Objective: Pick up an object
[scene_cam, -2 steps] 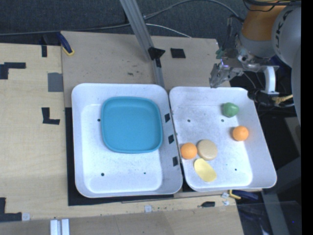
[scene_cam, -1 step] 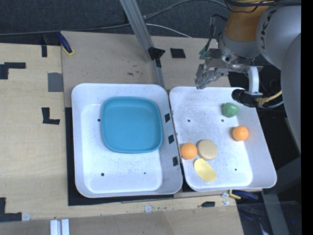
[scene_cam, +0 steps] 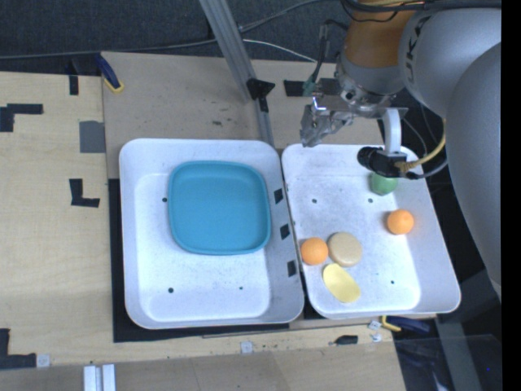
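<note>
Gripper hovering at the far rim of the right bin, nothing between its fingers, though open or shut I cannot tell. Closest to it, a green object sits off to the side by the cable. Further out, an orange ball. Furthest off, a cluster: another orange ball, a beige round piece, a yellow piece. The lone ball looks light, rigid, likely to roll; pinch across its middle.

Even, soft light — faint shadows, slightly grainy focus.
</note>
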`<action>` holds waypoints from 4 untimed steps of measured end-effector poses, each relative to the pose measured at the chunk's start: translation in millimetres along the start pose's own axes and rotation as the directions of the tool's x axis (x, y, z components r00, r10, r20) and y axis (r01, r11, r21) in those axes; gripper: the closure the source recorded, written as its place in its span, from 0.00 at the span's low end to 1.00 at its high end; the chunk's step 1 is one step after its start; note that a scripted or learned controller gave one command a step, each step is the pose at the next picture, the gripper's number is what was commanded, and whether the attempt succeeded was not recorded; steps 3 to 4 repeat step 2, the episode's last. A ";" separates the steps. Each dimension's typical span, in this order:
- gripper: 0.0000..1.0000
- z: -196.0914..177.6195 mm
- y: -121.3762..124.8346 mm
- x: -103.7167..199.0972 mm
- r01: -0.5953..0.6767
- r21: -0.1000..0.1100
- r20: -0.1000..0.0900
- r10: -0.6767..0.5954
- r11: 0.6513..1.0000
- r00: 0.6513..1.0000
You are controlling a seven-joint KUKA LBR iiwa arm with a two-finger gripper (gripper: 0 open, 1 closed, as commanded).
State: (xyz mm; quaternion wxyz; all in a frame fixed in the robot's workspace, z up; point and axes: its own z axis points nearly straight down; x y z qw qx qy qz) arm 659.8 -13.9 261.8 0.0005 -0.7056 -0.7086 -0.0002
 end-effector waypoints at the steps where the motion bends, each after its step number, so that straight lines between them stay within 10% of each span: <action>1: 1.00 19.9 -0.4 55.1 0.000 0.002 0.000 0.000 1.000 1.000; 2: 1.00 35.9 6.2 106.7 0.000 0.001 0.000 0.000 1.000 1.000; 4: 1.00 35.9 6.2 106.7 0.000 0.001 0.000 0.000 1.000 1.000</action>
